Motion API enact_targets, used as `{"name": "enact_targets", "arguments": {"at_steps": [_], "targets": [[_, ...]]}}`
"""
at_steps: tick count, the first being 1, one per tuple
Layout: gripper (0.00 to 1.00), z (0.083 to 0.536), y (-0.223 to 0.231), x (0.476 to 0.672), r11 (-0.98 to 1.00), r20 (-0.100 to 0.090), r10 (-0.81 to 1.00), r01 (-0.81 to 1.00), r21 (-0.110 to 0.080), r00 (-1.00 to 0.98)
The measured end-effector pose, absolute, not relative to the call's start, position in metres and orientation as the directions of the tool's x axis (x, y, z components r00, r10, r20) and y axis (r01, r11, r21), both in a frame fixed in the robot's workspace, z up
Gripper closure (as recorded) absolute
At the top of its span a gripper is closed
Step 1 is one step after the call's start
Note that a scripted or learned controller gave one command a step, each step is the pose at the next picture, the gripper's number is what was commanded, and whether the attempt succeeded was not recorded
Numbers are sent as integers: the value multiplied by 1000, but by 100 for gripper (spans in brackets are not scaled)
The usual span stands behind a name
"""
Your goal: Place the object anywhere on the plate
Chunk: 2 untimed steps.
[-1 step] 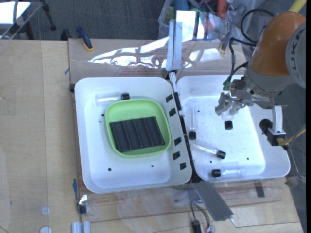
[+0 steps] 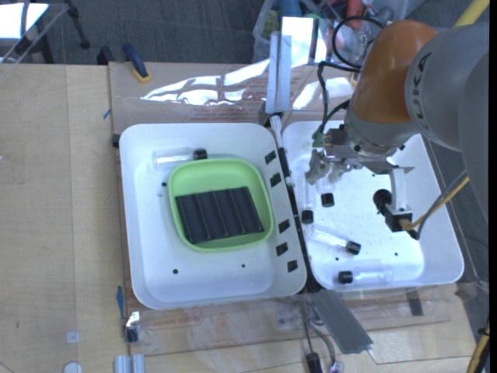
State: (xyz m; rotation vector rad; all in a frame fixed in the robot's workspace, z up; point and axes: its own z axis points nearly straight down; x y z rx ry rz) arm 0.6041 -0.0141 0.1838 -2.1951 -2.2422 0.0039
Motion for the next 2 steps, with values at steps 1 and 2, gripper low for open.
{"name": "enact_targets", "arguments": {"at_steps": [1, 2], "targets": [[100, 184, 53, 604, 88, 0, 996, 996, -2, -88], [0, 184, 53, 604, 88, 0, 996, 996, -2, -88]]}}
